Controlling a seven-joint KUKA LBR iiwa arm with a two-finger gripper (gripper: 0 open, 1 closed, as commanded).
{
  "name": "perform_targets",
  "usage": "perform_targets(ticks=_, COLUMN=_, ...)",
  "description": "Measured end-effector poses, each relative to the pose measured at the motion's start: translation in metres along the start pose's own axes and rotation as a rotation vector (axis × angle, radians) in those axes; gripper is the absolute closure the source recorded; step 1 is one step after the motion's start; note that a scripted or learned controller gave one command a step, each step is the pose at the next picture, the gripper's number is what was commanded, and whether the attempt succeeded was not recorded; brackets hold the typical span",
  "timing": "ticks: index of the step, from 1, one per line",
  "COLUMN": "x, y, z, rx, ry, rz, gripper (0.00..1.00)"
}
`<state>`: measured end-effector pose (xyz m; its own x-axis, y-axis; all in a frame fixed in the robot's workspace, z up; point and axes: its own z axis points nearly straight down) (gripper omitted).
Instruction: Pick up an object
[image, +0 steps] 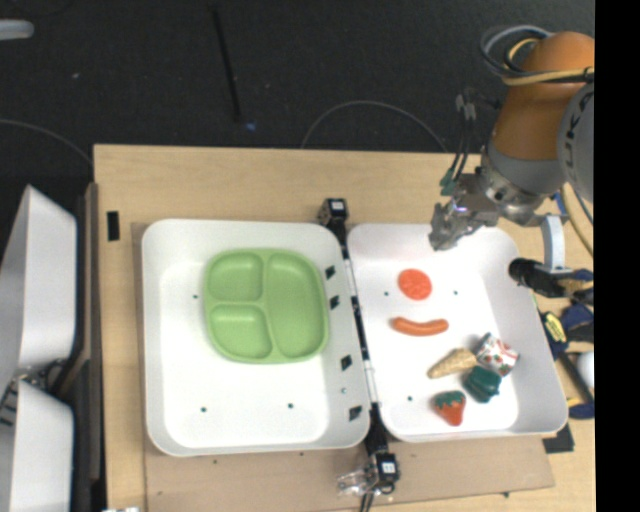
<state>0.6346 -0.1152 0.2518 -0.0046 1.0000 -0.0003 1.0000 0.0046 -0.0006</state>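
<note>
The left shallow white bin (170, 400) holds a pale green plastic plate with three compartments (266, 304), lying flat near its middle. Across the black hinged divider, the right white bin (400, 410) carries the candidates for picking: a round orange-red disc (415, 284) toward the back, a thin orange sausage-shaped piece (419, 325) just in front of it, then a tan cone (452, 363), a small red strawberry-like toy (450, 406), a dark green lump (482, 384) and a white patterned piece (496, 353), these last ones crowded at the front right. The gripper (446, 232) hangs over the bin's back edge, behind the disc and apart from it; whether it is spread or closed, I cannot tell. Nothing is in its grasp. The risk, as I judge it: the disc and sausage lie flat and low, so a descent slightly off centre could slide off them, or close on bare bin floor.
</note>
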Motion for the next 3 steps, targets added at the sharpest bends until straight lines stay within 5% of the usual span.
perform_targets(ticks=3, x=0.128, y=-0.064, z=0.001, rx=0.0, ry=0.001, rz=-0.001, gripper=1.0)
